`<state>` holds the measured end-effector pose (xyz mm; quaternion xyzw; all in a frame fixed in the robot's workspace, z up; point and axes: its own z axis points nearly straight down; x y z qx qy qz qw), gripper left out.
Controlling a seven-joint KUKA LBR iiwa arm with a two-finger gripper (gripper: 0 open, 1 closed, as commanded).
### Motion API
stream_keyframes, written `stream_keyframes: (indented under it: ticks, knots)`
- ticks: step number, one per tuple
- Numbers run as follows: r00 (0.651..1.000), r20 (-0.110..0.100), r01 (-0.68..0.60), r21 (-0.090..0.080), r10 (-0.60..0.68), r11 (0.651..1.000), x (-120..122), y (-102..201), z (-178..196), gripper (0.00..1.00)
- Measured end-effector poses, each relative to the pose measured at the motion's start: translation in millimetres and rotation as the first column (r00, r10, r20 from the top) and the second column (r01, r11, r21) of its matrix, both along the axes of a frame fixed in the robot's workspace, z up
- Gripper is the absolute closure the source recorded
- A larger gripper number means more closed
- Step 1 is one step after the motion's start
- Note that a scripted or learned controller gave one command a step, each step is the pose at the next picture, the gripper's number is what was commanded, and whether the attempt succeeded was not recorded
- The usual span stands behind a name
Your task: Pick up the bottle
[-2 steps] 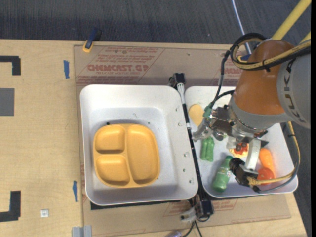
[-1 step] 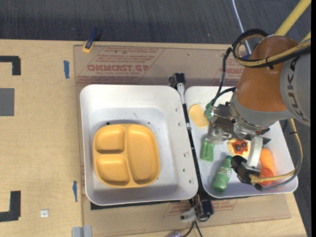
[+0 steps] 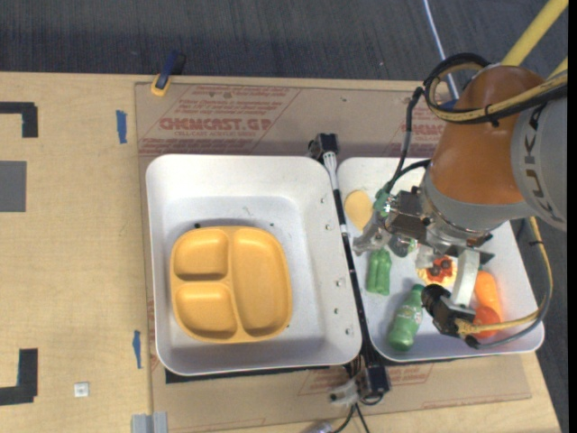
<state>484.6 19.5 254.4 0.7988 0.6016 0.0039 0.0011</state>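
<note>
Right bin (image 3: 532,336), front edge: one green bottle (image 3: 407,318), lying tilted, neck toward the bin's middle, untouched. Just beside it, nearer the left wall: one smaller green item (image 3: 378,271). Back left corner: one pale yellow object (image 3: 358,207). Right wall: one orange object (image 3: 488,296). My claw (image 3: 397,228) hovers over the bin's middle; whether it stands wide or narrow, I cannot tell. Left bin (image 3: 171,174): one yellow compartment tray (image 3: 232,281). Bottle not yet grasped; descent, closing and lift remain.
</note>
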Motion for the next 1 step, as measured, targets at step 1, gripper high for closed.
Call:
stream_keyframes:
  ticks: [1]
  knots:
    - [1.000,0.002,-0.001,0.000,0.001,1.000,0.7,0.4,10.2,1.00]
